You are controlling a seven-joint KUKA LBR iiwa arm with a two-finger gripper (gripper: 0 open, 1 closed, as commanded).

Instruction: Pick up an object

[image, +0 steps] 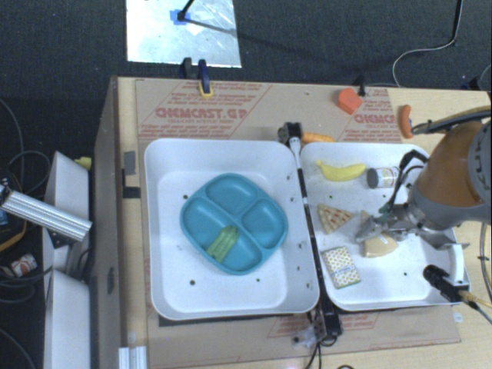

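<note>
The right bin point(384, 297) holds a yellow banana point(341, 171), a small grey can point(380, 177) lying on its side, a tan waffle-patterned wedge point(334, 218), a pale beige lump point(379, 245) and a speckled square pad point(340, 267). My gripper point(372, 227) is low in this bin, reaching in from the right. It sits just above the beige lump and to the right of the wedge. The arm's wrist hides part of the bin behind it.
The left bin point(177, 283) carries a blue divided plate point(234, 221) with a green piece point(223, 242) in its front compartment. On the bench beyond the bins lie an orange block point(349, 101) and an orange carrot-like piece point(317, 137). A black divider point(304, 206) separates the bins.
</note>
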